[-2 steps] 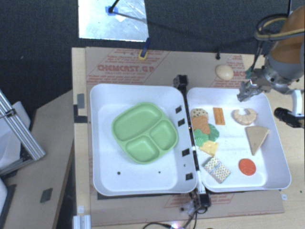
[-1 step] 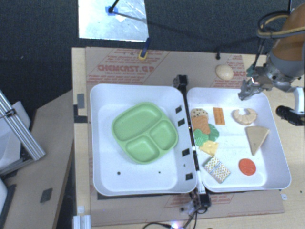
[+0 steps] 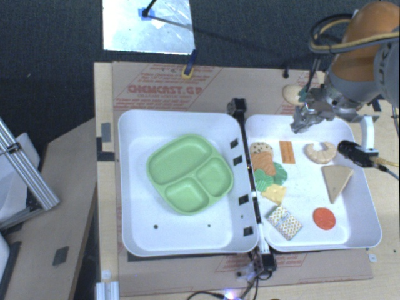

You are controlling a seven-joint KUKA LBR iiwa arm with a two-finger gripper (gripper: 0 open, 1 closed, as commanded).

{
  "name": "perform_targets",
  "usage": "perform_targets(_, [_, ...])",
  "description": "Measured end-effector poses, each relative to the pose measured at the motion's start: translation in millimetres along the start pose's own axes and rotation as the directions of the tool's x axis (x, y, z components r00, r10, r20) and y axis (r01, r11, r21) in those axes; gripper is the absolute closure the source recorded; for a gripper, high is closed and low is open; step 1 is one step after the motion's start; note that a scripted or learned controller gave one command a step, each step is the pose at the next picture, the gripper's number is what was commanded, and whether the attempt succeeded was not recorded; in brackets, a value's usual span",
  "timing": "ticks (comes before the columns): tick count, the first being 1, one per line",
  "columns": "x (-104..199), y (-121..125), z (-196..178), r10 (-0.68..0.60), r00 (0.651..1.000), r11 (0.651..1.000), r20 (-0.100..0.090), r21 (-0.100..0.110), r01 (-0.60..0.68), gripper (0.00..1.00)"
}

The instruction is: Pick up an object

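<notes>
Nothing is picked up yet, as far as the view shows: every small thing lies on a bin floor, and no grasp has started.

On the left, the left bin holds a green divided plate, lying flat near its middle. A black divider runs between the two bins.

The right bin holds the candidates for picking. Against its left wall sits a tight cluster: a cookie, an orange piece, a green leafy piece and a yellow piece, all touching or nearly so. Below them lies a patterned packet. An orange stick lies just beside the cookie. Further right, well apart from one another, are a pale croissant shape, a tan wedge and a red disc.

The gripper hangs over the far edge of the right bin, near its top left part, above bare floor. Whether its fingers are spread or closed I cannot tell; nothing is seen between them. The whole task is left, by my judgement: choosing a piece, descending, closing, lifting.

Both bins rest on a cardboard sheet on a wooden bench. Behind lies dark carpet with a shiny foil sheet.
</notes>
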State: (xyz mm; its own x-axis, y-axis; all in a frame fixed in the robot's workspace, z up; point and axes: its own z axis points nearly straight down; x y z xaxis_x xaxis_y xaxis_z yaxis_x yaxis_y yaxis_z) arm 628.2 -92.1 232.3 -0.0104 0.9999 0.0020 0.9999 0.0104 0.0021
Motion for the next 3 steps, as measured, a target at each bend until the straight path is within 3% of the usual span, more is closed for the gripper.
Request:
perform_targets(2, [109.4,-20.3,-5.9,0.001,1.000,1.000,0.000,0.002,-0.001,1.00])
perform_targets(3, [164.3,-30.6,13.2,0.001,1.000,1.000,0.000,0.003,-0.001,1.00])
